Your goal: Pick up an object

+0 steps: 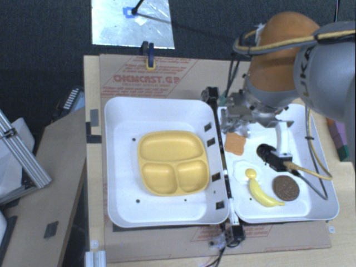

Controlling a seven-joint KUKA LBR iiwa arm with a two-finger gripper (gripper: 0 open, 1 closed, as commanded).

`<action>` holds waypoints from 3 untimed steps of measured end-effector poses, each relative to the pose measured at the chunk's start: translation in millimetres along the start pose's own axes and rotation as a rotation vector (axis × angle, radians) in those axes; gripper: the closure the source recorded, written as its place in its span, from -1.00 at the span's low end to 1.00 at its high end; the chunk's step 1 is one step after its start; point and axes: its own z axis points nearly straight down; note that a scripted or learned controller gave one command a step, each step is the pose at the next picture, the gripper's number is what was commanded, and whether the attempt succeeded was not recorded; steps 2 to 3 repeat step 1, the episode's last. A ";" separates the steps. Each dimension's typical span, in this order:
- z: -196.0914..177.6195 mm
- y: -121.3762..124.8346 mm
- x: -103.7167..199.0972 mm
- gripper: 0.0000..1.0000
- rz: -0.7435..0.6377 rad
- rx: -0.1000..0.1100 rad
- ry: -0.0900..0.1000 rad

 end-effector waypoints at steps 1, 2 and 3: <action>17.0 -26.0 35.4 1.00 0.001 0.002 -0.001; 17.0 -26.0 35.4 1.00 0.001 0.002 -0.001; 17.0 -26.0 35.4 1.00 0.001 0.002 -0.001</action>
